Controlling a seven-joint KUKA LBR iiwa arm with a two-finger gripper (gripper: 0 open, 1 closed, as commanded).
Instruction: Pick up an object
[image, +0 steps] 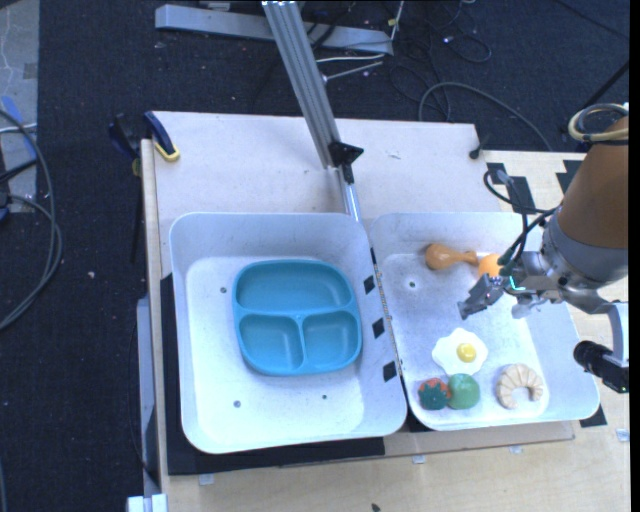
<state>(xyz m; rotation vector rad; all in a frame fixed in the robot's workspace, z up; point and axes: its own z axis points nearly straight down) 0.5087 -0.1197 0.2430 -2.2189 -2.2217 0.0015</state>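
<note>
Your gripper (482, 297) hangs over the right bin (560, 410), pointing toward nine o'clock; how far it is open you cannot tell from this view, and nothing shows in its grasp. At about eleven o'clock from it lies an orange drumstick (448, 257), near but apart from the tip. At six o'clock from it sits a fried egg (460, 351), white with a yellow yolk. Below the egg, a red and green vegetable piece (448, 392) lies near the bin's front wall, and at three o'clock from that piece rests a croissant (520, 385). In the left bin (200, 400) a blue divided tray (297, 316) lies flat near the middle.
</note>
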